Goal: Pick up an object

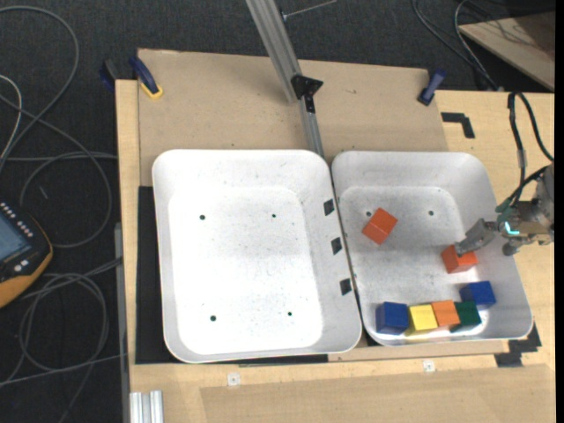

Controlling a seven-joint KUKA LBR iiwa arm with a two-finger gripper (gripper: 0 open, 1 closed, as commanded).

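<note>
The hand (476, 239) is seen right over the red-orange block (459, 259) in the right bin (414, 167), block just below-left of it. Can't be told how far it's opened, or if anything's gripped. The orange cube (380, 225) sits well left of that block.

A light plywood worktop (229, 95) stands on a dark grey carpeted floor (70, 25). Black cables (53, 298) loop over the carpet far from the fingers, across the whole worktop, beside an orange-edged handheld pendant (18, 249). A slanted aluminium bar (278, 38) crosses the back edge. Blue clamps (145, 76) grip the rear corners. Light is even and soft.
</note>
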